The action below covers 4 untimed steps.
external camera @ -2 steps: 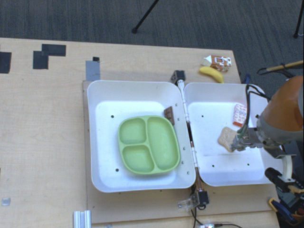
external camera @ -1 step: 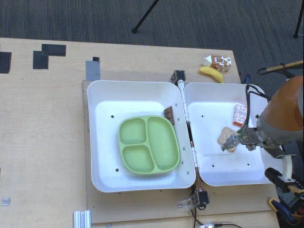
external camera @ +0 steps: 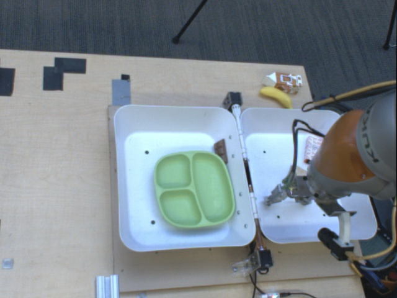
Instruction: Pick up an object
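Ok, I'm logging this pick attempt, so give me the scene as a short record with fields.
left bin: holds a green divided plate, with a small brown item at the plate's upper right edge
right bin: the gripper is low over its floor, near the left wall
arm: reaches in from the right
held object: none seen at the gripper
outside the bins: banana and a small packet on the bench above the right bin

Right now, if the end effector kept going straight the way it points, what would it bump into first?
Probably the right bin's white floor, just below the end effector; if it skimmed sideways instead, the divider between the bins. Depth is unclear.
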Each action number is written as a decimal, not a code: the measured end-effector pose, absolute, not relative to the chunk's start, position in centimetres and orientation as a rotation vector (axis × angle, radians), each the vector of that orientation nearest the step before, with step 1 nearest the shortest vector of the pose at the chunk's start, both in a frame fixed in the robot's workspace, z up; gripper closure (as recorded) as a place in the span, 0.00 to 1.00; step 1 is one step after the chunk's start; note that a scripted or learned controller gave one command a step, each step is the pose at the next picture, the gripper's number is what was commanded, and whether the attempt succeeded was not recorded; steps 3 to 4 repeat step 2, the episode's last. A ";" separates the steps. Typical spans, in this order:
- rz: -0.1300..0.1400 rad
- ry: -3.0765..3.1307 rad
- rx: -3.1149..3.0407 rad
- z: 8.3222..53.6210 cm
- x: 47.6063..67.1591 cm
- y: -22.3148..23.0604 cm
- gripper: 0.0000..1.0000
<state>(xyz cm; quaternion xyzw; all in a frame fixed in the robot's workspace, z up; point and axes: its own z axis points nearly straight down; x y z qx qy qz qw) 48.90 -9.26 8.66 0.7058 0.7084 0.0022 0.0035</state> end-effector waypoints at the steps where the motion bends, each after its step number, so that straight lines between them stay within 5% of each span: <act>1: 0.013 2.220 2.208 9.8 49.1 -9.2 1.00; 2: 0.006 2.227 2.214 18.5 49.4 -1.7 1.00; 4: 0.006 2.227 2.214 18.5 49.4 -1.7 1.00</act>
